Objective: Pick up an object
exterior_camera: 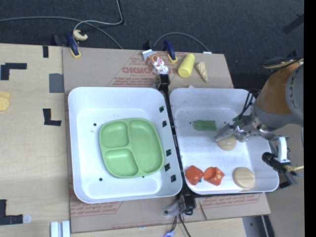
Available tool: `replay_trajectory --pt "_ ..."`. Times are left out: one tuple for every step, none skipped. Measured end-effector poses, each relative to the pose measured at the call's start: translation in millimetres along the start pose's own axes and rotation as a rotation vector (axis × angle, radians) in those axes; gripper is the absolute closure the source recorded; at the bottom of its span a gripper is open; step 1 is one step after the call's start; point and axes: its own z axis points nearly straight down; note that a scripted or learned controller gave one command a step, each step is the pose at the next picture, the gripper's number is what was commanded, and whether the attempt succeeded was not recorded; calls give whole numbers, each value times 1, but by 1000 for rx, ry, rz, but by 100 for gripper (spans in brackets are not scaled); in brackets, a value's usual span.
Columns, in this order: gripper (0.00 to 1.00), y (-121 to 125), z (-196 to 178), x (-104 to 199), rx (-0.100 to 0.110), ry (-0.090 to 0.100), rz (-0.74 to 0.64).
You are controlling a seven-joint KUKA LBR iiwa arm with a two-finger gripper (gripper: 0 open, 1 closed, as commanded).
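The jaws sat low in the right bin, right of the frame's middle, touching a small tan lump. I could not tell if they were open or shut. The round lump could roll away, or get nudged toward the green piece nearby.

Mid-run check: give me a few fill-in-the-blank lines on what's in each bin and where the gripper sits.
The green tray lies in the ____ bin.
Two ____ pieces sit at the right bin's near edge.
The gripper is over a ____ lump.
The tray has ____ compartments.

Missing words: left; red; tan; three
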Motion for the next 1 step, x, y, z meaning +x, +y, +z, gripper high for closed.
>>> replay_trajectory --pt "100 0 -10 0 0 0 0"
